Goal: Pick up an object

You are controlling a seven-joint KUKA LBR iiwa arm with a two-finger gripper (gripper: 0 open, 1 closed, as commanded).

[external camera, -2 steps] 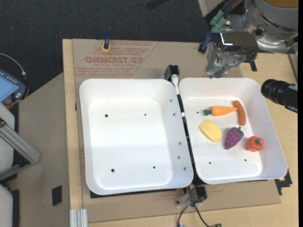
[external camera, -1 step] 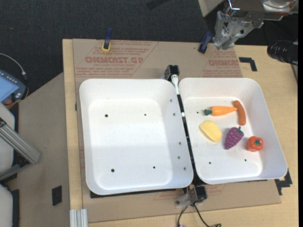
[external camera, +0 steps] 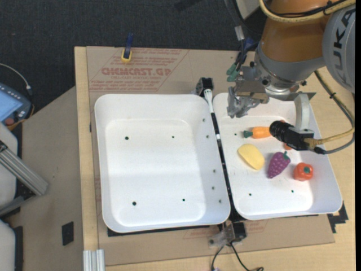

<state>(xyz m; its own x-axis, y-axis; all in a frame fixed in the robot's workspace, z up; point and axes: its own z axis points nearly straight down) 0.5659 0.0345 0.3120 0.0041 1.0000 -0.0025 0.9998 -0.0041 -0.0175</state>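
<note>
**Gripper above the right bin, four toy foods on the bin's floor**

Camera view, from above at a slant: on my screen two shallow white bins sit side by side on a brown cardboard sheet [external camera: 146, 66] with red print. Both are smooth glossy plastic with rounded corners and a few small dark dots on the floor. The left bin [external camera: 152, 168] is the wider of the two. The right bin [external camera: 271, 199] holds the things I could pick.

The arm [external camera: 299, 33], a fat rounded orange and grey shell, comes in from the upper right. Its gripper [external camera: 240, 105], dull grey metal, hangs over the right bin's far left corner, near the divide between the bins. I cannot tell whether it is spread or closed. I see nothing held in it.

Four small toy foods lie in the right bin, all apart from the gripper:
- A short orange carrot [external camera: 260, 132] is the nearest to it.
- A smooth yellow oval [external camera: 251, 156] lies just in front of the carrot.
- A bumpy purple grape bunch [external camera: 277, 164] lies to the oval's right.
- A round red tomato [external camera: 303, 172] sits beside the grapes, near the right wall.
</note>
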